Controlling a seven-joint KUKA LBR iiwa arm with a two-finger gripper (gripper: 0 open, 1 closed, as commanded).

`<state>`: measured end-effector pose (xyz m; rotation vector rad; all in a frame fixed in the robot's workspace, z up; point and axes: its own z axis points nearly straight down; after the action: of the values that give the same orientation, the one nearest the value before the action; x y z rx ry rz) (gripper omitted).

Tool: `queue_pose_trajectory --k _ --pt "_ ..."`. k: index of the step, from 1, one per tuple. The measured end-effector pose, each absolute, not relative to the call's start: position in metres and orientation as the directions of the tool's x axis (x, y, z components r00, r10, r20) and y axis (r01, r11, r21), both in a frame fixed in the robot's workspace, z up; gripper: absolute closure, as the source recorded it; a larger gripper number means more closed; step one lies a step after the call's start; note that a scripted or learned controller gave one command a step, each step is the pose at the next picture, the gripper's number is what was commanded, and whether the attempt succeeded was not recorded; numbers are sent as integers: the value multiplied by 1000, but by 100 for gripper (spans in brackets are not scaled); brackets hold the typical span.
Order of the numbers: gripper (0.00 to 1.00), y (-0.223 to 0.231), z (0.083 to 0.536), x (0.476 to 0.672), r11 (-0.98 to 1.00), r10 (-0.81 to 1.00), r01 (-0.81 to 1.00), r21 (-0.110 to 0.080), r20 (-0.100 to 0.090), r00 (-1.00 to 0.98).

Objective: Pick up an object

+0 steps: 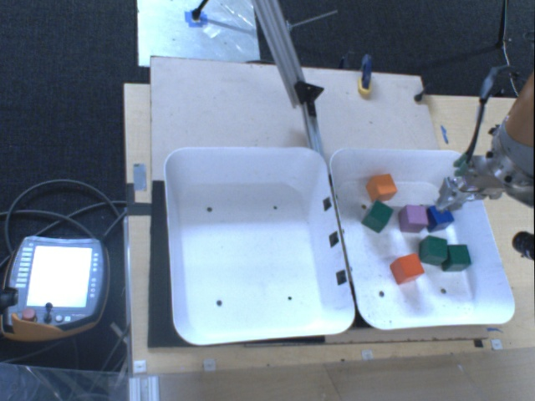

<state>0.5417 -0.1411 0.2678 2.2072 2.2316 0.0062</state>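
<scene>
Camera view: fingers (445, 205), state unclear, touch a glossy blue cube (440, 218) beside a purple cube (412, 218).

Bench (138, 249) is light wood, with a paler board (251, 98) laid across its back half. Two shallow white bins sit side by side on it, rims touching in the middle: left bin (180, 182) and right bin (493, 303). Black mat (159, 307) under the left bin, showing along its left and front edges. Yellow clamp with a blue handle (365, 78) on the board's back edge. Slanted metal pole (280, 40) comes down to a black bracket (308, 93) on the board, just behind where the bins meet.
</scene>
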Motion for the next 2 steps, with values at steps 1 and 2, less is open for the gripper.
queue_pose_trajectory --k 1,2 --pt "100 -96 255 553 9 1000 1000 1 2 -9" --pt "100 -41 240 564 10 1000 1000 0 2 -10"
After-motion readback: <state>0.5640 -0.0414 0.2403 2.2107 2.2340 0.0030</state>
